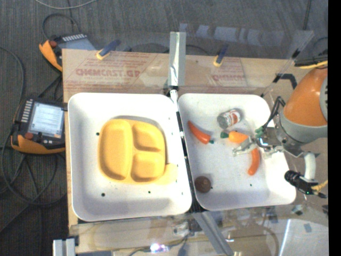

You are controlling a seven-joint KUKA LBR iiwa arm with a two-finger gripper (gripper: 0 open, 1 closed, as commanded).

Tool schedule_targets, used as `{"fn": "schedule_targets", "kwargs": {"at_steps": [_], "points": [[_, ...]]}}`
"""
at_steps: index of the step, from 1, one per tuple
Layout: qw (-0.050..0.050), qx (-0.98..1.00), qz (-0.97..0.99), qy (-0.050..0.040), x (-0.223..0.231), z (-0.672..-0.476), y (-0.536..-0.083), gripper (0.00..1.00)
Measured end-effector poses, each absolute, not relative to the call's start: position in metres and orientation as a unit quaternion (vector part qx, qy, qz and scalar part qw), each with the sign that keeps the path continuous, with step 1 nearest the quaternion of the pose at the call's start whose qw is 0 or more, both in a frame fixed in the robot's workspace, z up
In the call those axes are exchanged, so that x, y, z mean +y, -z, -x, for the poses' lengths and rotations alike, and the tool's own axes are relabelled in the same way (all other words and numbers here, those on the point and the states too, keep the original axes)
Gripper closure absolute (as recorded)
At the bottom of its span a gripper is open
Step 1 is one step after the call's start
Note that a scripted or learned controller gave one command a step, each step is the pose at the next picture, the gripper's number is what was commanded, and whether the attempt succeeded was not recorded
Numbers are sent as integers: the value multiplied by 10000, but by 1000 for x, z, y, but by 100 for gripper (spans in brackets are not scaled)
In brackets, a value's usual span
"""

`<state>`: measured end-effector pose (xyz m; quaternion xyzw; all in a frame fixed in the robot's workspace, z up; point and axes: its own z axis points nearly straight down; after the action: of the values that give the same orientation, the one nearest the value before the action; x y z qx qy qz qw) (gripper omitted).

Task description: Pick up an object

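The right bin (234, 193) holds several small objects. An orange-red chili pepper (200, 133) lies at its left side. A small carrot (236, 137) with a green top lies near the middle. A tipped can (229, 118) rests behind the carrot. A second orange pepper (253, 161) lies toward the right, and a dark brown ball (202, 184) sits near the front left. My gripper (246, 146) reaches in from the right, its metal fingers low between the carrot and the second pepper. Nothing shows clearly between them.
The left bin (85, 196) holds a yellow divided tray (133, 150). A metal divider (176, 63) stands behind the bins' shared edge. A teach pendant (40, 124) and cables lie on the floor at left. The arm's orange band (311, 97) hangs over the right bin's right edge.
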<state>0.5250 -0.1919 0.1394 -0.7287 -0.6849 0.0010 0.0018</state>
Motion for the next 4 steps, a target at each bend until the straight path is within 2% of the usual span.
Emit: {"fn": "schedule_targets", "kwargs": {"at_steps": [1,2,3,4], "points": [[5,-6919,7220,10,-206,-514,-94,0],[9,-6919,7220,14,-206,-515,-103,100],[10,-6920,7219,13,-206,-515,-103,0],[28,-6928,7211,20,-204,-515,-111,100]]}}
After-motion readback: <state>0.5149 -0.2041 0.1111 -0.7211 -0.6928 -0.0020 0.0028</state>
